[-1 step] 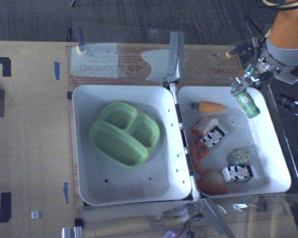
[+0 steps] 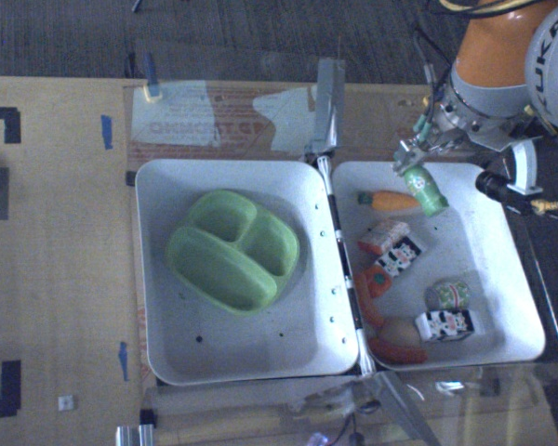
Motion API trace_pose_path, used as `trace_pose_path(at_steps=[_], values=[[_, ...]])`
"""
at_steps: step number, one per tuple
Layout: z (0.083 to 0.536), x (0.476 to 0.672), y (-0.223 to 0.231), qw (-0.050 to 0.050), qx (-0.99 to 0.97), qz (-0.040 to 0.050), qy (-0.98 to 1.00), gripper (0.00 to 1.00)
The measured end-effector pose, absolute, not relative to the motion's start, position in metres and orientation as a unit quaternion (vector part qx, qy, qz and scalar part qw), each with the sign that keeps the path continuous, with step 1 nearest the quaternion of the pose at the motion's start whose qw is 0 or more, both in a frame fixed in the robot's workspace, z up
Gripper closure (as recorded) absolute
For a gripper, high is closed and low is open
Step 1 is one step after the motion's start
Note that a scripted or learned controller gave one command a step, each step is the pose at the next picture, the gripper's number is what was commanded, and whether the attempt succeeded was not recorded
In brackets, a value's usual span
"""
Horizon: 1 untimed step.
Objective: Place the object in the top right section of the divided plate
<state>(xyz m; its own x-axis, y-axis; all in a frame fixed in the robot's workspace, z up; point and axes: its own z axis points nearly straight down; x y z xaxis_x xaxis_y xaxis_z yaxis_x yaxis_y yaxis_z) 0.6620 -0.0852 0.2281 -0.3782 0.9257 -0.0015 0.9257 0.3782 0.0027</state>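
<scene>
The green divided plate (image 2: pixel 232 249) lies in the left bin (image 2: pixel 167 342), turned at a slant, with one long section and two smaller ones. My gripper (image 2: pixel 411 161) hangs over the back of the right bin (image 2: pixel 516 277), far to the right of the plate. A small green bottle (image 2: pixel 430 193) with a pale label slants down and to the right from the fingers, which are shut on its top end. Its lower end hangs just beside the orange carrot (image 2: pixel 391 201).
The right bin holds a red and white carton (image 2: pixel 383 237), a black and white carton (image 2: pixel 398 256), a red pepper (image 2: pixel 372 291), a green can (image 2: pixel 449 295), another cow-patterned carton (image 2: pixel 446 324) and a brown lump (image 2: pixel 402 331). A metal divider (image 2: pixel 330 110) stands behind the bins.
</scene>
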Motion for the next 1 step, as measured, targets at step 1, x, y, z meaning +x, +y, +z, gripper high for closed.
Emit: trace_pose_path(at_steps=[1], values=[[0.2262,0.6673,-0.0211,0.001,0.540,0.0007,0.842,1.00]])
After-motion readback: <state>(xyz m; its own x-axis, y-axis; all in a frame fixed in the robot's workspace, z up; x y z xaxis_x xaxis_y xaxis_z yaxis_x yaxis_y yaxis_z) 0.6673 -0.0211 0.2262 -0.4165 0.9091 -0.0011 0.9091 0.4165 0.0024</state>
